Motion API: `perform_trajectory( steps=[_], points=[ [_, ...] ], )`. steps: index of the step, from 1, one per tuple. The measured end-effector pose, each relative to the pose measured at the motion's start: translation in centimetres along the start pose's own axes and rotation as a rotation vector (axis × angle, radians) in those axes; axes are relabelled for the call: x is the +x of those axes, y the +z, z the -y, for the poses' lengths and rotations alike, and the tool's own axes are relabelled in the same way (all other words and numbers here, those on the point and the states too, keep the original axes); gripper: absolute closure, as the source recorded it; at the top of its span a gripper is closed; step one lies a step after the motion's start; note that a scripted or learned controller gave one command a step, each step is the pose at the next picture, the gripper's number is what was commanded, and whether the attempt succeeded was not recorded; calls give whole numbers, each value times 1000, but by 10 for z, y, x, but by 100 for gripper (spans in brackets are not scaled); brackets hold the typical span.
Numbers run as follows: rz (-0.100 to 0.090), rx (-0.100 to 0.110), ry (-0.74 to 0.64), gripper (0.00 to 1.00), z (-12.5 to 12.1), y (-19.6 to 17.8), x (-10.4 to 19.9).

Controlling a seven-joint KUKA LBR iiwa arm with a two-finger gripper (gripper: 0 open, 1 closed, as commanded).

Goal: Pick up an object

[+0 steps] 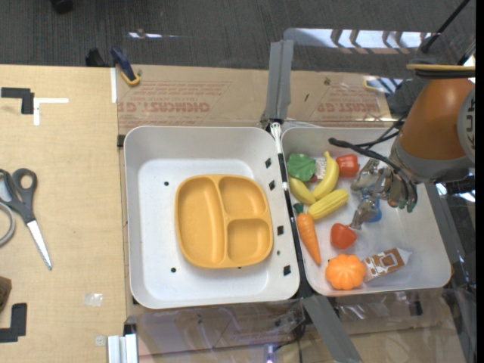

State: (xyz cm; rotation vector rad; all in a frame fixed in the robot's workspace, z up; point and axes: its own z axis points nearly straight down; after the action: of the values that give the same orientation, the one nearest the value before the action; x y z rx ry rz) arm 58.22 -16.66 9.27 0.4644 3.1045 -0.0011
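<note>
The gripper (366, 212) is hanging low in the right bin (432, 267), just right of the corn (330, 203) and above the tomato (342, 236). Something blue seems to be sitting at its tip, but I cannot tell how the jaws are standing. Bananas (324, 178), a carrot (308, 237), a green vegetable (301, 165), an orange (345, 271) and a packet (386, 262) are lying around it. A yellow tray (224, 221) is resting in the left bin (144, 225).

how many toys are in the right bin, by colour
yellow: 2, banana, corn
orange: 2, carrot, pumpkin
red: 2, pepper, tomato
green: 1, leafy piece
brown: 1, packet
total: 8
</note>
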Motion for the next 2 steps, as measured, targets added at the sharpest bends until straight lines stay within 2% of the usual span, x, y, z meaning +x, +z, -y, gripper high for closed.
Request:
perform_trajectory(
  steps=[1, 2],
  points=[
    [4, 0, -4, 100, -2, -10, -1],
    [-8, -7, 276, 100, 48, 0, -8]
  ],
)
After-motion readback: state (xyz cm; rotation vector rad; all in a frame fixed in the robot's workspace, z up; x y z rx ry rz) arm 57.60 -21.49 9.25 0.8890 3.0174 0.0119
